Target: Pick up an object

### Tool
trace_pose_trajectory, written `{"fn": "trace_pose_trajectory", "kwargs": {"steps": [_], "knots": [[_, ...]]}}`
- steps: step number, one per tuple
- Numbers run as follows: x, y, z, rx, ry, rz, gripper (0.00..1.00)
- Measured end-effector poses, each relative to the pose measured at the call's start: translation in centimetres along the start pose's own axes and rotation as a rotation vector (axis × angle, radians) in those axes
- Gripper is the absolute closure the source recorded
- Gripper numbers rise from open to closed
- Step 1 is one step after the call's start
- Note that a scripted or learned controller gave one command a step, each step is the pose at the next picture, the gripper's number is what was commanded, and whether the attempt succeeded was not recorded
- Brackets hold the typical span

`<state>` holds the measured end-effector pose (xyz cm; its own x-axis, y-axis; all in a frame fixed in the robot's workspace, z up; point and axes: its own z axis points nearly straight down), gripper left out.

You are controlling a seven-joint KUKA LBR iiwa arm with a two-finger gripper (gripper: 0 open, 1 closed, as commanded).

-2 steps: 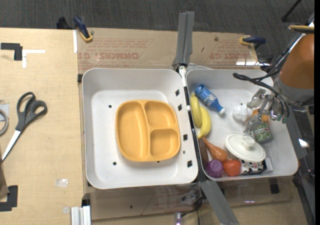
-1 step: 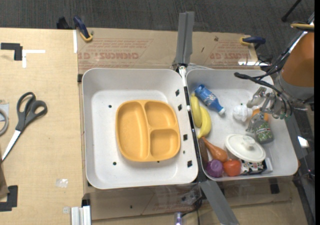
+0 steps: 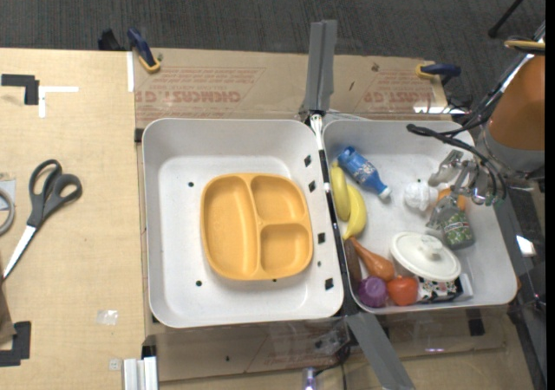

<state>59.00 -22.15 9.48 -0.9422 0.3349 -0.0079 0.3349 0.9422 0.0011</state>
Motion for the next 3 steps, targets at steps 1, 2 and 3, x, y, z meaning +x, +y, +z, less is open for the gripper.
{"fn": "trace_pose_trajectory", "kwargs": {"steps": [1, 2, 3], "knots": [[-0.12, 0.17, -0.04, 0.001, -0.001, -0.042, 0.0], [0.0, 0.12, 0.03, 0.0, 0.001, -0.032, 0.0], [0.83, 0.42, 0.2, 0.0, 0.004, -0.011, 0.0]]}}
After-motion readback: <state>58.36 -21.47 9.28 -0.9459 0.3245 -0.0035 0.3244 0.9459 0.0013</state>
